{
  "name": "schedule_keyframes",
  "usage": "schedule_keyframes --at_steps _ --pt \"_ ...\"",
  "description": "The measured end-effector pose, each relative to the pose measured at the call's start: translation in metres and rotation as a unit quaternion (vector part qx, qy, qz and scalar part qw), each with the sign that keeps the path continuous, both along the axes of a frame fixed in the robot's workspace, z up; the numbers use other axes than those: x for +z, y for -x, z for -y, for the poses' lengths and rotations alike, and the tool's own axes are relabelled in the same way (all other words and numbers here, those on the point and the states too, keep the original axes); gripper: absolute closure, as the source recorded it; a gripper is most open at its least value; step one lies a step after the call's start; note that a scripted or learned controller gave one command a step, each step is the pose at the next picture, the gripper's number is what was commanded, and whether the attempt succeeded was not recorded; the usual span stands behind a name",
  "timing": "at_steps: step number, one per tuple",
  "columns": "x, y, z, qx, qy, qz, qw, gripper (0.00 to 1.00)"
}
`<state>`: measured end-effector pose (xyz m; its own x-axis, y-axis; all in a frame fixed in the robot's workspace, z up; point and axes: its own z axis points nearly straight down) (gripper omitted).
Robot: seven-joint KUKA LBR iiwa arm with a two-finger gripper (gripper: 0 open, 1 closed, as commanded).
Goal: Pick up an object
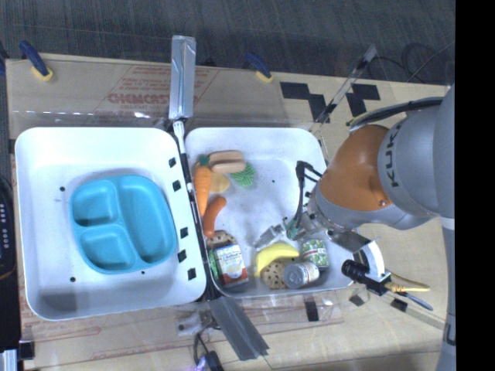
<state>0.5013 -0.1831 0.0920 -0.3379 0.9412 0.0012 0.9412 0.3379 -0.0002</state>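
Camera view, end effector (285, 230) low in right bin (267, 141) above banana (276, 254), grip state indeterminable, blue tray (122, 222) in left bin (46, 153).

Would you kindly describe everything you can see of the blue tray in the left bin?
The blue tray is a glossy, plastic-looking light blue dish with rounded corners and three compartments: two smaller ones on its left side, one long one on the right. It lies flat and slightly rotated on the floor of the left bin, roughly central, with nothing inside it.
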Motion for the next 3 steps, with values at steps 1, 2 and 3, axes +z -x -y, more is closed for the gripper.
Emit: schedule_keyframes --at_steps 1,2,3 --pt "0.042 -0.007 -0.001 -0.118 0.0007 0.0 0.993 0.0" --pt "0.066 -0.043 -0.025 -0.148 0.0004 -0.001 0.9889 0.0" --pt "0.0 -0.008 0.012 -0.167 0.0007 -0.001 0.986 0.0"
